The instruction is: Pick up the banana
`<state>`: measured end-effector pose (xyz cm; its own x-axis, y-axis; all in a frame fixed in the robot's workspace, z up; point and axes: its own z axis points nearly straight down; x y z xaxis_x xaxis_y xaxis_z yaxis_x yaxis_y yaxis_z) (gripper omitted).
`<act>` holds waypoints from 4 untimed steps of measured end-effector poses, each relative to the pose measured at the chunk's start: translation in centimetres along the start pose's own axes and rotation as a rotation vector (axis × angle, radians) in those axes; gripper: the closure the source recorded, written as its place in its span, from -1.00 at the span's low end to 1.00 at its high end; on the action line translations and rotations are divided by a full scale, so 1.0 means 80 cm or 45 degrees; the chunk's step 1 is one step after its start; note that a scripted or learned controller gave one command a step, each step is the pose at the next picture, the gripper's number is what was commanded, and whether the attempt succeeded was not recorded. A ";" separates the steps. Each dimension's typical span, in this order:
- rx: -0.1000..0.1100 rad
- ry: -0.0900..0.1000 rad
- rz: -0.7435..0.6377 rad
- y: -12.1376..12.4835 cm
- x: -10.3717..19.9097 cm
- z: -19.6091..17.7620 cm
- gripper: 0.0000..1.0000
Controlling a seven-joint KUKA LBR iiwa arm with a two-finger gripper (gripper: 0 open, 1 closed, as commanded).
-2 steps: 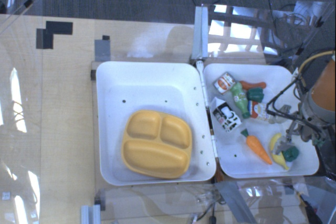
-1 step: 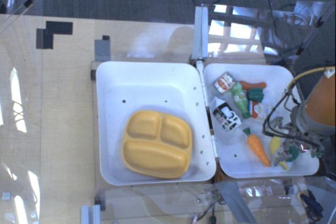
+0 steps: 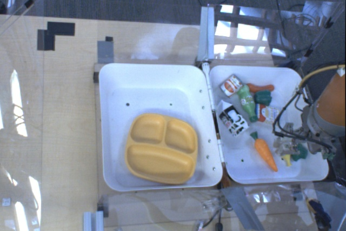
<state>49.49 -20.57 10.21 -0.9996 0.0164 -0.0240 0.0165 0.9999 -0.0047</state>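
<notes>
Here, hand (image 3: 288, 144) low over near right part of right bin (image 3: 319, 173); whether spread or pressed together cannot be told. Banana (image 3: 286, 159) probably small yellow piece just near of hand, touching green item (image 3: 299, 153), largely hidden. Judged toy: light, stiff, smooth plastic, curved, liable to slip or roll. Best hold across narrow middle, square to its length. Carrot (image 3: 265, 153) close on left; yellow tray (image 3: 161, 147) in left bin (image 3: 116, 116).
</notes>
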 end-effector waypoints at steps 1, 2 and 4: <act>-0.001 0.000 0.000 0.000 0.000 0.000 -1.00; -0.003 0.011 0.010 0.002 -0.076 0.018 -1.00; -0.004 0.015 -0.058 0.001 -0.088 -0.131 -1.00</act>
<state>56.29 -20.53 20.87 -0.9995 -0.0289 -0.0124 -0.0289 0.9996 -0.0025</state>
